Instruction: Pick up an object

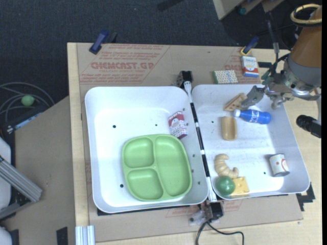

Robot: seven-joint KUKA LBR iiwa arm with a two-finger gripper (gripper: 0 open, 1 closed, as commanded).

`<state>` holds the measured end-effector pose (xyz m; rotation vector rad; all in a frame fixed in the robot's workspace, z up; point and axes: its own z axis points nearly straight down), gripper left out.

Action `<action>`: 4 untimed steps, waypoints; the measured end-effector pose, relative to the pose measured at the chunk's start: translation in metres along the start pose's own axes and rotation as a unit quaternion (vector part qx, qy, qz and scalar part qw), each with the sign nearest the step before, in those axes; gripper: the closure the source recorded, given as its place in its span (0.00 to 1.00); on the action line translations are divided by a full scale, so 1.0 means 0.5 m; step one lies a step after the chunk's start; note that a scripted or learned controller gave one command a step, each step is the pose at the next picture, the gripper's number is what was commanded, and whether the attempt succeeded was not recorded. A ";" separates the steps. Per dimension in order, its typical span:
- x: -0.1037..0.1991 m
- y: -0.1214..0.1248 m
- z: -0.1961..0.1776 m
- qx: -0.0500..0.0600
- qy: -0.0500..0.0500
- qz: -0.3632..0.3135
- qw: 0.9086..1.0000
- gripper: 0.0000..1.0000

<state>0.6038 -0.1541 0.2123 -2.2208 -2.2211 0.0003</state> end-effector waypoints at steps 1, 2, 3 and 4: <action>0.040 0.028 0.188 0.002 0.001 0.000 1.000 0.00; 0.075 -0.016 0.257 0.001 0.000 0.000 1.000 0.00; 0.074 -0.014 0.235 0.000 0.000 0.000 1.000 1.00; 0.223 -0.079 0.053 -0.002 0.001 -0.001 1.000 1.00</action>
